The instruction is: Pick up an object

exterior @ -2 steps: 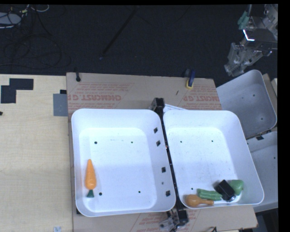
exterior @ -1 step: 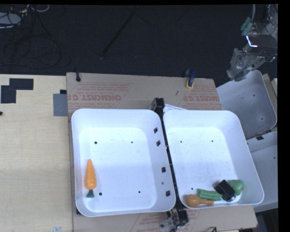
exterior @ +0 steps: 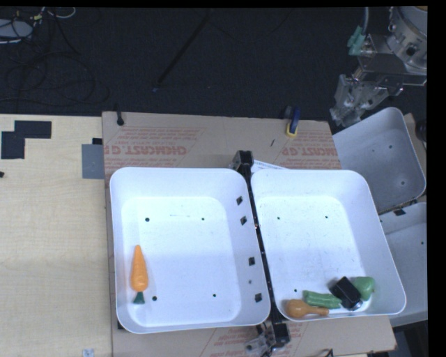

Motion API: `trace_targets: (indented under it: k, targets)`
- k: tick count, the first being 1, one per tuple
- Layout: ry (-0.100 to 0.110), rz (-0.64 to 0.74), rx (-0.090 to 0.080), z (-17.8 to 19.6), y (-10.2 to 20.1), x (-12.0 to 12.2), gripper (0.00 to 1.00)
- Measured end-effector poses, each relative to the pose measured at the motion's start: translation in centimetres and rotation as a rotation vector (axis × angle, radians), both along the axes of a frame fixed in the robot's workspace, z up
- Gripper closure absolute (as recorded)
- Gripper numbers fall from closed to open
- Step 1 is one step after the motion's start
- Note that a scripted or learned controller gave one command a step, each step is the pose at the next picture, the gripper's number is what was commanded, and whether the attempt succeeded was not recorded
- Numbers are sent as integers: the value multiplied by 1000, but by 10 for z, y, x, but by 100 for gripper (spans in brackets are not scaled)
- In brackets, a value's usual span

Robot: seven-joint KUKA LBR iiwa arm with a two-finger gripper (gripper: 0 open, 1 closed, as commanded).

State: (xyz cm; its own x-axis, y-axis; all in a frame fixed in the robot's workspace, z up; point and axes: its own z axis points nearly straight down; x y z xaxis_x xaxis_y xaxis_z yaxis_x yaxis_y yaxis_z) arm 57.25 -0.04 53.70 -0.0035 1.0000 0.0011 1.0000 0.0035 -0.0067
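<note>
Gripper [exterior: 350, 94] sits above the top right, clear of both bins; finger state cannot be determined (view too dim). Orange carrot [exterior: 139, 270] lies in left bin [exterior: 174, 183]. Right bin [exterior: 313, 183] holds several items, possibly vegetables.

Light wood bench [exterior: 49, 237] w/ cardboard sheet [exterior: 209, 143] on top; dark floor [exterior: 209, 56] behind, black cables [exterior: 42, 21] at upper left.
</note>
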Motion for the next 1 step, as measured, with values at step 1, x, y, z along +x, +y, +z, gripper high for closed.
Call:
trace_targets:
  k: [1]
  targets:
    - [0, -6, 0, 0, -5, -16, 100]
